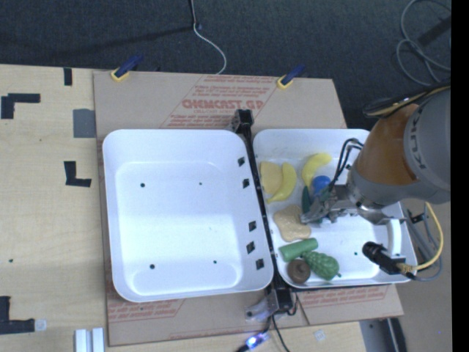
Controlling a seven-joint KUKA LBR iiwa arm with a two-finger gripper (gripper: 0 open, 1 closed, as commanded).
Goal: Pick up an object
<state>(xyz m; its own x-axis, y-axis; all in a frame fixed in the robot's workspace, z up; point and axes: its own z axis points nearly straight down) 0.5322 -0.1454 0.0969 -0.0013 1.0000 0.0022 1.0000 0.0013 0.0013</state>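
In the right bin, the gripper hangs low over the pile. I cannot tell how its tips stand. The tan slice lies just left and nearer, touching distance.

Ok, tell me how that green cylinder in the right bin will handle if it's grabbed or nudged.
The green cylinder lies on its side, so it probably rolls when nudged. It looks like smooth, stiff plastic, maybe slippery. The bumpy green piece close beside it may shift too.

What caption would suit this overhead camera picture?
Robot arm's gripper lowered among toy foods in the right bin, beside a tan piece.
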